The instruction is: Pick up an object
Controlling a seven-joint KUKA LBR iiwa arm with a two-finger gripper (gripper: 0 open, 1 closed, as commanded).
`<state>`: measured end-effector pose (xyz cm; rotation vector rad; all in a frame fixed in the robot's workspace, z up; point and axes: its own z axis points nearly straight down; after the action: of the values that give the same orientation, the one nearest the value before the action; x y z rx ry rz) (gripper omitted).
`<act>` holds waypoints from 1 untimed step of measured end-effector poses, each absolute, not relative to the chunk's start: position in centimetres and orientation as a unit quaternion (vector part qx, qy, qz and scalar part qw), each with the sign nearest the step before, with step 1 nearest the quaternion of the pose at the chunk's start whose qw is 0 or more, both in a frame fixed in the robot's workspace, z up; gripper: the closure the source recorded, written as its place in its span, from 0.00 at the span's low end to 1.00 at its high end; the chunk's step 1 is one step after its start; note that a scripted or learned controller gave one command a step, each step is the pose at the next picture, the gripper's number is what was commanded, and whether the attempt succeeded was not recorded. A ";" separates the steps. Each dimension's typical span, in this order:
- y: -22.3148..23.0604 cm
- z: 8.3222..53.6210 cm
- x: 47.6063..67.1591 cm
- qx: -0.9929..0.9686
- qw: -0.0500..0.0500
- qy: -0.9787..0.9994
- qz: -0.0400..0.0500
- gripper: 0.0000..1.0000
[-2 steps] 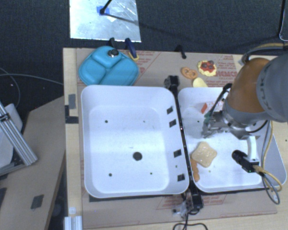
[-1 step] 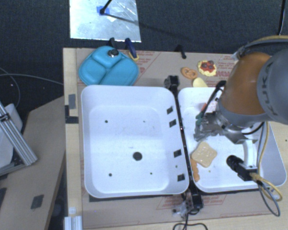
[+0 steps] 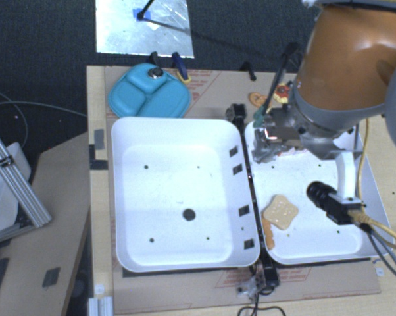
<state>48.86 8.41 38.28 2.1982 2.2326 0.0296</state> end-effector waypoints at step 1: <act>6.0 35.9 48.7 0.708 0.001 0.707 0.001 1.00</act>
<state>48.72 6.00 35.92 2.2214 2.2186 0.0031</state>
